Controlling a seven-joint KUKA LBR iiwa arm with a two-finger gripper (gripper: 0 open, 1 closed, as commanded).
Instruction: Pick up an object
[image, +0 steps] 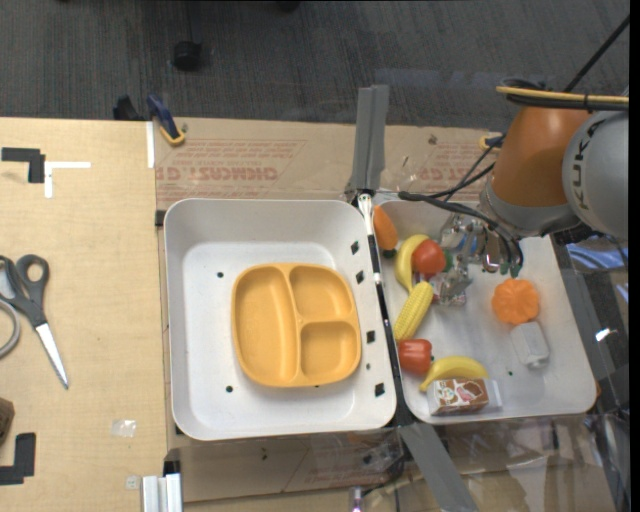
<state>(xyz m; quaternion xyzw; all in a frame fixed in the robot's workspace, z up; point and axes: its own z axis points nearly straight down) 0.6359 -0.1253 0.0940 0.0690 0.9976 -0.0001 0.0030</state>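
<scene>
Camera view: two white bins are seen side by side on the bench. The left bin (190, 330) is occupied by a yellow divided plate (296, 324) with three compartments. The right bin (565, 390) is loaded with toy food: a corn cob (414, 309) lying along the left wall, a red tomato (429, 257) just above it against a yellow banana (405, 258), an orange piece (384, 229) at the top-left corner, a red pepper (415, 353) lower down, a second banana (454, 369) touching a small printed carton (463, 396) near the front wall, an orange tangerine (515, 301) toward the right, and a clear plastic item (530, 343) just below it. The gripper (455, 283) is positioned low inside the right bin, just right of the tomato and corn, between them and the tangerine. Finger state cannot be told; nothing is seen held. Scissors (35, 305) are lying on the bench at far left.
</scene>
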